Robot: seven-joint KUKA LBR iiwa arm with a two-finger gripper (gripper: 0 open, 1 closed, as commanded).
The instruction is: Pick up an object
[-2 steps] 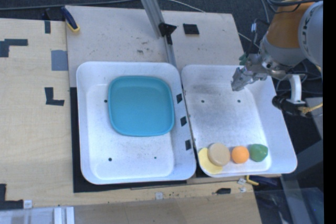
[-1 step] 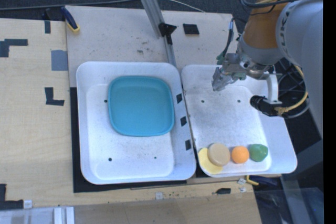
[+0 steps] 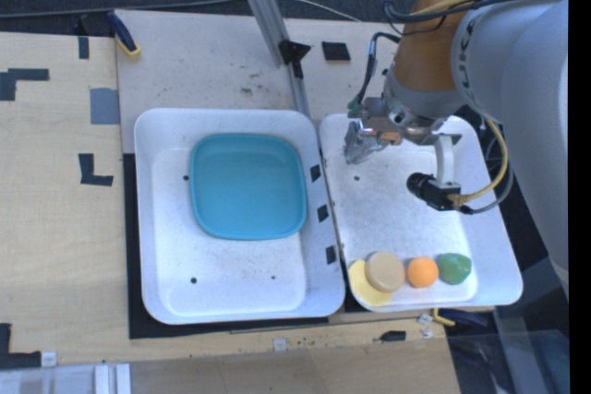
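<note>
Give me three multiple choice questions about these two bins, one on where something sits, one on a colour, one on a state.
1. Where does the blue plate lie?
A. left bin
B. right bin
C. on the bench

2. What colour is the ball between the tan round piece and the green object?
A. purple
B. orange
C. black

3. Where is the gripper?
A. above the right bin's far left corner
B. resting on the plate
C. touching the ball

Answers: 1 A, the plate fills the left bin's middle. 2 B, it is plainly orange. 3 A, it hangs there, apart from the objects.
</note>
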